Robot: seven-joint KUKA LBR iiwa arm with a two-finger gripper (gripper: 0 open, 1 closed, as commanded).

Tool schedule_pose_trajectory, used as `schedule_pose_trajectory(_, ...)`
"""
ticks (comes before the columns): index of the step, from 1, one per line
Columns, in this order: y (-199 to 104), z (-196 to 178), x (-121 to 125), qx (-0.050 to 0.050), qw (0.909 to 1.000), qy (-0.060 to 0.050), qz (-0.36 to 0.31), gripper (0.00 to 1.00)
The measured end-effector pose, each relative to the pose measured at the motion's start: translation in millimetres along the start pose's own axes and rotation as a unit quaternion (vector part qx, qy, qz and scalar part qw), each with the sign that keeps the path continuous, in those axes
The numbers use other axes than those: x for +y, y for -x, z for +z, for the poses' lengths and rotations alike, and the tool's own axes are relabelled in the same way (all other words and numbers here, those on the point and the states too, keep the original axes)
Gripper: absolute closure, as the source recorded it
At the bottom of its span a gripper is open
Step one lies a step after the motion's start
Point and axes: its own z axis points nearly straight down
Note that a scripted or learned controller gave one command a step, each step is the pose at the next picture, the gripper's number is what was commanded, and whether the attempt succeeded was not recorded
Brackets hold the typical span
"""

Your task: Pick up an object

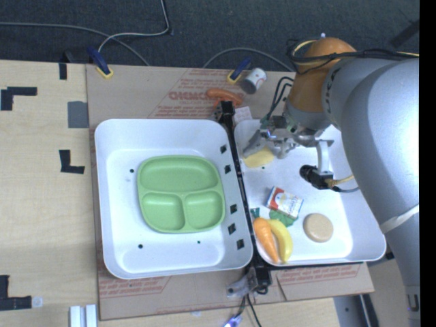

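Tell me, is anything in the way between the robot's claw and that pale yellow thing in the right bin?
Nothing visible blocks it. The gripper sits just above the pale yellow object, near the right bin's upper left corner. The small carton, carrot, banana and tan round piece all lie lower down, apart from it.

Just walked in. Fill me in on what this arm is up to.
The arm's gripper is down in the right bin, at its upper left corner, right over a pale yellow item. Nothing is visibly held yet. Nearer the front of that bin lie a small carton, a carrot, a banana and a round tan piece. The left bin holds a green divided plate.
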Motion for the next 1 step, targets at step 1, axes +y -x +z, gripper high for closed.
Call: schedule_pose_trajectory(1, 1.7, -13.5, 2.5, -0.002, 1.0, 0.005, 0.0, 1.0)
